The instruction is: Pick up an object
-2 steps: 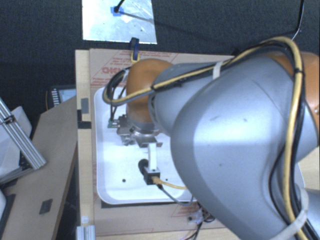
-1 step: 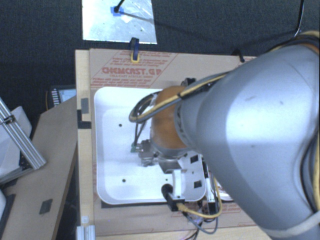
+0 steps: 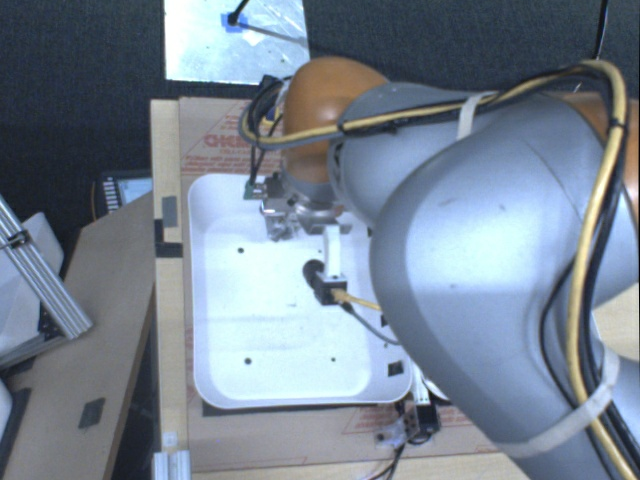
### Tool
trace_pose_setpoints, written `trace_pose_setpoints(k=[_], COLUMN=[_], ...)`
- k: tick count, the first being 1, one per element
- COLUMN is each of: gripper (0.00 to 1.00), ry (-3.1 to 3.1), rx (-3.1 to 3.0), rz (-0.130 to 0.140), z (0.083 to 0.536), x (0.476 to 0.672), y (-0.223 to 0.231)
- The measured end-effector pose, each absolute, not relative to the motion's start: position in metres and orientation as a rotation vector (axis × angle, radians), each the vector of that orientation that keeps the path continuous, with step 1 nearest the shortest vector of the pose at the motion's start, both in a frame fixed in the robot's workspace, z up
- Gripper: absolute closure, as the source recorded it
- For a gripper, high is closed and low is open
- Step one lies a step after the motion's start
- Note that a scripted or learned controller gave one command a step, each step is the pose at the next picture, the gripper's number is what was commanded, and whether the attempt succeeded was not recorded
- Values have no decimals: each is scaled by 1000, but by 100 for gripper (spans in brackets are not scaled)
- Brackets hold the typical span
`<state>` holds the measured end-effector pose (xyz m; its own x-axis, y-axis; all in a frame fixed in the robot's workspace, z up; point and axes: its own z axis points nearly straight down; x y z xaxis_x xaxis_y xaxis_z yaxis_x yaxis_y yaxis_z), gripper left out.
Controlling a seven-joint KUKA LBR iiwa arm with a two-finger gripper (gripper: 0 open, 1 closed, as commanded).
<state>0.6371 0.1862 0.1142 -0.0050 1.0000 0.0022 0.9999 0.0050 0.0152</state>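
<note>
My gripper [image 3: 278, 224] hangs low over the far edge of the left white bin [image 3: 215, 298], near its back wall. The orange wrist band [image 3: 315, 103] sits right above it. The grey arm [image 3: 500, 248] reaches in from the right and covers the whole right side of the bench, hiding the other bin. The bare floor of the left bin shows a few small dark dots. I can make out nothing between the gripper's tips.
The bin rests on a cardboard sheet [image 3: 215, 138] with red print. A shiny foil sheet [image 3: 235, 28] lies at the back. Aluminium rails [image 3: 40, 278] stand at the left. Small cable connectors [image 3: 412, 426] sit beside the bin's front edge.
</note>
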Motion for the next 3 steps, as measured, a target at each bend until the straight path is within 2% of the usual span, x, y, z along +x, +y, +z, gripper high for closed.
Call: trace_pose_setpoints(k=[1, 2, 3], gripper=[100, 100, 100], ry=[2230, 2221, 2229], rx=[2210, 2214, 2223], rz=[5, 19, -15], z=[122, 333, 204], x=[632, 580, 560], y=[186, 160, 178])
